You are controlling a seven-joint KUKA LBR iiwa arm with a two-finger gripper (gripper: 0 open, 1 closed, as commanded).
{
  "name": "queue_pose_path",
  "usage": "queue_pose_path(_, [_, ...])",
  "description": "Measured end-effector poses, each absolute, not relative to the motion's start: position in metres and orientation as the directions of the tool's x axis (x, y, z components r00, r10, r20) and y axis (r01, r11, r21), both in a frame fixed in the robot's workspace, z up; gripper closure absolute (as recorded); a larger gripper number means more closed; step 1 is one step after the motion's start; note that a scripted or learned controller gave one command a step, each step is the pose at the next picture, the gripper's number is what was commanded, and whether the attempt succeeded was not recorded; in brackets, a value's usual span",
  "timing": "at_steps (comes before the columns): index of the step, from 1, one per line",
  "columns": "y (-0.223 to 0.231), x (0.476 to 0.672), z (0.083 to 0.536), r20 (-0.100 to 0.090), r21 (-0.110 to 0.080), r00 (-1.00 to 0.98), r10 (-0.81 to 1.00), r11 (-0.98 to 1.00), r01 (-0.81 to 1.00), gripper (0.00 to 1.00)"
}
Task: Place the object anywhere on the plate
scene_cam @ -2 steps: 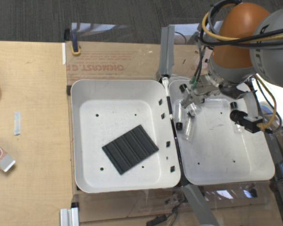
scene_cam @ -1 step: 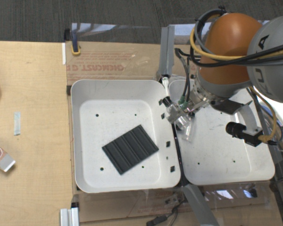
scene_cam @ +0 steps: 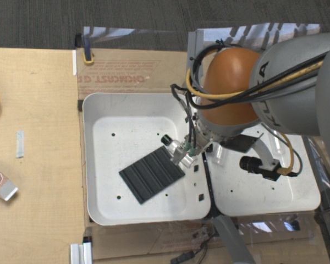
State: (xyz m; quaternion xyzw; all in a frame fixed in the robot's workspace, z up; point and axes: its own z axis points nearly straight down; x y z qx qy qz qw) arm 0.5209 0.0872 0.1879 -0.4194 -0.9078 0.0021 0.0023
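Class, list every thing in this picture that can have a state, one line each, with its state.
Left bin: upright, sitting level.
Right bin: upright, arm reaching over it.
Ribbed dark plate: lying flat in the left bin, askew to its walls.
Claw: low at the plate's edge nearest the right bin; contact cannot be told.

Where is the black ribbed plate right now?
Camera view: the black ribbed plate lies askew in the view's left bin, toward its right side, with its upper-right corner beside the gripper.
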Motion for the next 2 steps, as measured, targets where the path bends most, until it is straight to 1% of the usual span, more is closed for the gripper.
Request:
queue_pose_path(1, [0.1136,0.5763,0.1697,0.003,-0.005,-0.789,0.615,0.789,0.614,1.00])
queue_pose_path(2, [0.1135,0.5765,0.1700,0.002,-0.004,-0.789,0.614,0.789,0.614,0.00])
